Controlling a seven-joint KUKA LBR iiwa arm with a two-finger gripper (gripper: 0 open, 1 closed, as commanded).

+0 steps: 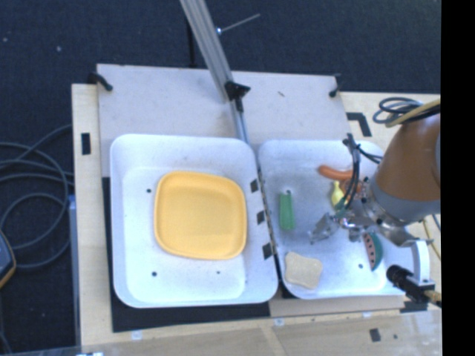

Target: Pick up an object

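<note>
Dark carpet surrounds a pale bench point(171, 332) that bears two white bins side by side, with a grey board point(171, 102) lying under their far edges. From the right, the arm point(408, 173) reaches over the right bin point(297, 162), its orange band broad above the wrist. Its gripper point(324, 232) hangs low over the bin's middle, metal fingers pointing left and down; whether they are spread or closed I cannot tell, since they blur together against the white floor (nothing shows between them).

Just left of the gripper lies a green stick point(286, 210), lengthwise from near to far, apart from the fingertips. Nearer the camera, at the bin's near left corner, sits a tan sponge point(303, 270). Beyond the gripper, toward the far right, an orange carrot point(335, 173) lies across the bin, partly behind the arm's cable. A yellow piece point(338, 193) shows just below it, mostly hidden by the wrist. On the near right, a watermelon slice point(371, 252) with a green rim peeks out beneath the arm.

Further left, the left bin point(133, 154) holds a yellow plate point(200, 215), square with rounded corners, resting flat near its centre. A metal pole point(208, 39) slants from the far edge down to the seam between the bins. Black cables point(30, 191) loop on the carpet at far left.
</note>
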